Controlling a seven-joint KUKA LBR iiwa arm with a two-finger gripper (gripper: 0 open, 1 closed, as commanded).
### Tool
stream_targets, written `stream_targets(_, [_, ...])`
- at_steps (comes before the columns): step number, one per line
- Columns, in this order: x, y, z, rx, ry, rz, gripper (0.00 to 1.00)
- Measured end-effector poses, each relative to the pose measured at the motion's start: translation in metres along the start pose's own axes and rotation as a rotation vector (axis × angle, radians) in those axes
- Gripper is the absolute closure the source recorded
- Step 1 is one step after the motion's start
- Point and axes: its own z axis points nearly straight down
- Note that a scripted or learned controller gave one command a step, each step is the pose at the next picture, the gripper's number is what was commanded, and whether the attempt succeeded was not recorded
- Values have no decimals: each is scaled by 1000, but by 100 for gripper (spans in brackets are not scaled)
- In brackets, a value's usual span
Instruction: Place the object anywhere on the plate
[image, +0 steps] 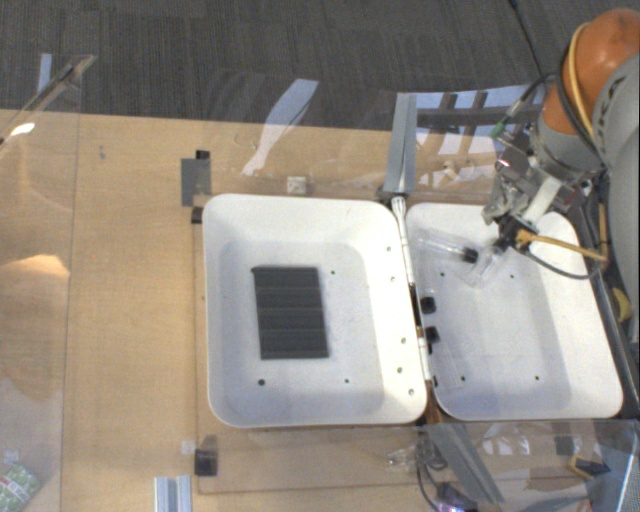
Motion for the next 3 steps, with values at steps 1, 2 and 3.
stream_targets(1, [31,-23,-72,-2,2,223,100])
stream_targets(2, [112,-78,-23,2,1,179,100])
stream_targets(3, [178,-119,-94,0,3,110,100])
